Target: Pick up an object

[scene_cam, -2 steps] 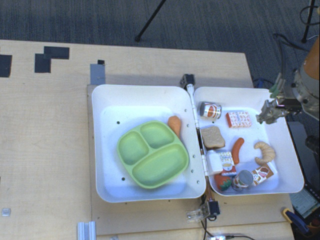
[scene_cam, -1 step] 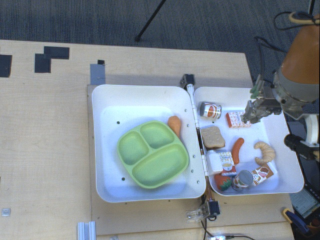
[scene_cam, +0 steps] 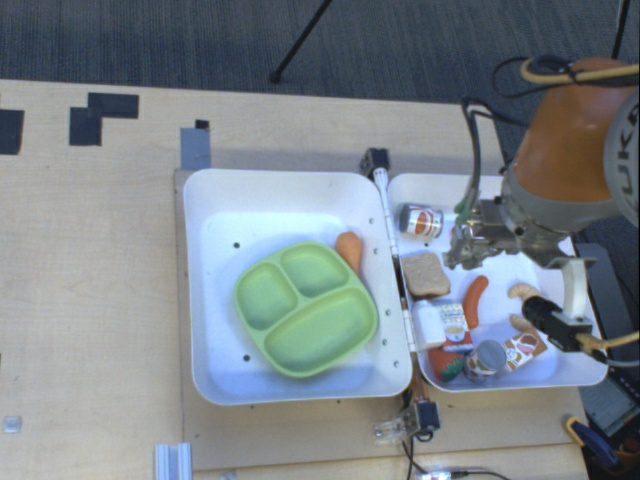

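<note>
Holding a green tray (scene_cam: 306,310) and carrot (scene_cam: 349,251): left bin (scene_cam: 200,268); hand (scene_cam: 468,251) state unclear.

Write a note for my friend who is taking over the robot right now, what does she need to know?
Gripper: above the right bin, near its far side. I cannot tell if it is open or shut, and nothing shows in its grip.
Right bin: a small can at the far end, a slice of bread, a red sausage, and a heap of small packets and toy foods at the near end.
Left bin: a green divided plate with an orange carrot beside its far edge.
Done: nothing picked up yet.
Left: grasp one object and lift it. The can and bread lie closest to the gripper.
</note>
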### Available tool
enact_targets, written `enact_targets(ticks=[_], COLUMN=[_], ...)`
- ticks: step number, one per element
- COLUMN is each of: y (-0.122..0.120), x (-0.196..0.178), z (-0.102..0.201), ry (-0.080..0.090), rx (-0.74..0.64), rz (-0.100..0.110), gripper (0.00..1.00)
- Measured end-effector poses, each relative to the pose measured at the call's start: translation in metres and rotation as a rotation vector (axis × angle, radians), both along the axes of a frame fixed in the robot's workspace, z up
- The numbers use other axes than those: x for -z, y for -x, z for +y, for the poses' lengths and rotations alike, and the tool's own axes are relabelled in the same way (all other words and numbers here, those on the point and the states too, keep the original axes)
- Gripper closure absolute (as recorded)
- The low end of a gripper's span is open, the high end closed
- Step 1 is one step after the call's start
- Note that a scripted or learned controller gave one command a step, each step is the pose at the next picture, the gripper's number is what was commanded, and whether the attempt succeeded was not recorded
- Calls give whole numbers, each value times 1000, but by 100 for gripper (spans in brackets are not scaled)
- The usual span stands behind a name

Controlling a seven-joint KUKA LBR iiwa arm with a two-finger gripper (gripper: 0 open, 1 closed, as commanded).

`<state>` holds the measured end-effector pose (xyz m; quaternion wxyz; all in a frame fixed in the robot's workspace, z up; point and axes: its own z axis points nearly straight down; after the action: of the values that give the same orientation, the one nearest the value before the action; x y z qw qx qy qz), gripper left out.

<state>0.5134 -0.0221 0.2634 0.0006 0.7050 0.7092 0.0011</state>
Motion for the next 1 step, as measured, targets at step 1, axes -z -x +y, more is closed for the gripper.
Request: enact_targets(ticks=[1], y=[19], x=[-12], z=[-94], ry=[3], rx=[2], rz=[-2], gripper=[100])
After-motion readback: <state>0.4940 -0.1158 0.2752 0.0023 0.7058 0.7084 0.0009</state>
